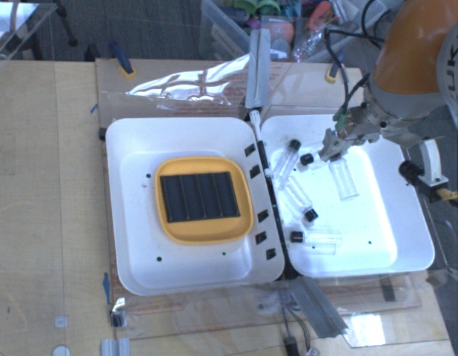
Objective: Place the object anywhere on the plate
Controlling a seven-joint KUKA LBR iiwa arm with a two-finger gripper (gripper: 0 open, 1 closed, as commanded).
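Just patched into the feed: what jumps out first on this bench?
The yellow plate with its dark ribbed centre sits in the middle of the left bin. In the right bin lie several clear vials with black caps, scattered. The gripper hangs over that bin's upper part, among the vials.

Arm [407, 58] reaches in from right, orange band uppermost; tool [330, 148] angled down-left, low.

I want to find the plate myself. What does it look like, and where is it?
Look at the left bin of the two white ones. The plate lies flat in its middle: a yellow, rounded square with a dark ribbed panel on top. The clear tubes lie in the right bin.
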